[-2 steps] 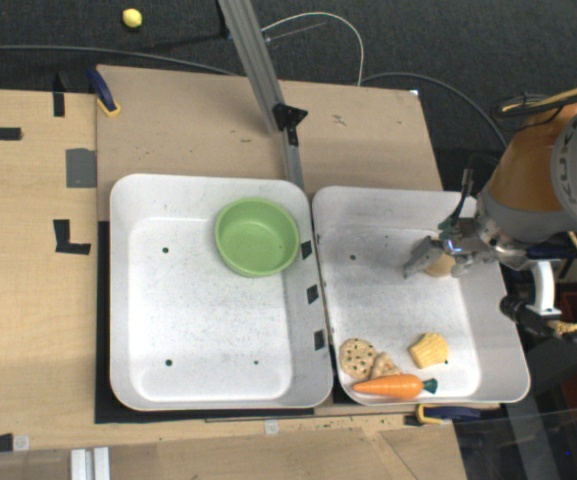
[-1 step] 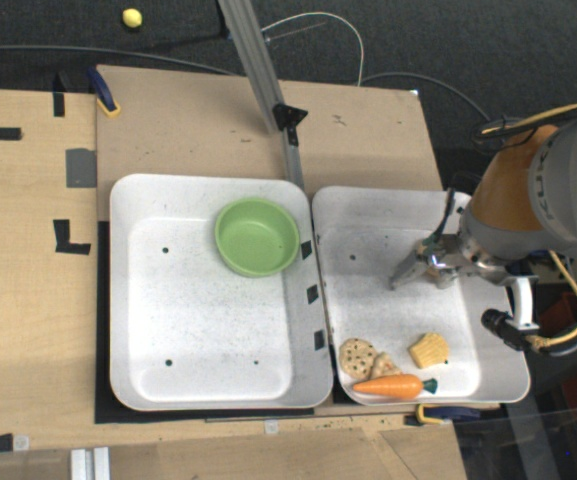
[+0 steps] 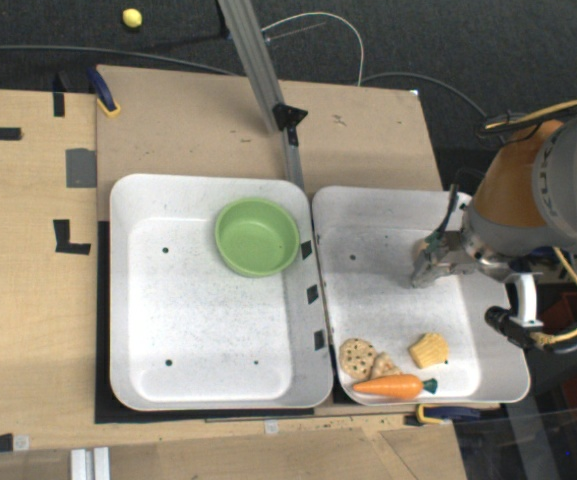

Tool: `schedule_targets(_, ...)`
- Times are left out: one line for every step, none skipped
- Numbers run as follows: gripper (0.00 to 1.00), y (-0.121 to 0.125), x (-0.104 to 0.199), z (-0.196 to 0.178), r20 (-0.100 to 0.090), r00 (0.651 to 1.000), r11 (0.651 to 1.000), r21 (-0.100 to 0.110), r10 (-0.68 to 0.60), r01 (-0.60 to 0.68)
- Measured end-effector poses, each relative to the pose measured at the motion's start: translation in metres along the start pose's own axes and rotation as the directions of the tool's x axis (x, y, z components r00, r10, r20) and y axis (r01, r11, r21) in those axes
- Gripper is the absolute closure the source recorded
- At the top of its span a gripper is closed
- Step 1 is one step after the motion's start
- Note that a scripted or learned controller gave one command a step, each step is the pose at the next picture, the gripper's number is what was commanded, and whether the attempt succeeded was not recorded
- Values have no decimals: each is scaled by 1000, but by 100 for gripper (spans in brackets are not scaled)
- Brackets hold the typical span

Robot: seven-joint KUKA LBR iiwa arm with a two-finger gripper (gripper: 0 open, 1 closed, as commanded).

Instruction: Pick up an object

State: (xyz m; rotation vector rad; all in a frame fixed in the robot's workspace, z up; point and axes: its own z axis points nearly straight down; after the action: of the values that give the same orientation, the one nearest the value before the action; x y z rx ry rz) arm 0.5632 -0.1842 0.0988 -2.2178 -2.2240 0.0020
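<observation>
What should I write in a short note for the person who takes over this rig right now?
Gripper: low over the right white bin, near its middle; nothing seen in it.
Objects: orange toy carrot, round brown cookie and small yellow ridged piece at the right bin's near edge; round green plastic bowl in the left white bin.
Done: nothing lifted.
Left: pick one object.

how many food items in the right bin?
3, all near its front edge: a cookie at the left, a carrot lying along the front wall, a yellow corn piece right of the cookie. Arm may hide more.
</observation>
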Motion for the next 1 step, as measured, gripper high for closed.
schedule_targets(100, -8, -1, -57, 1, 1000, 1000, -5, 2, -2)
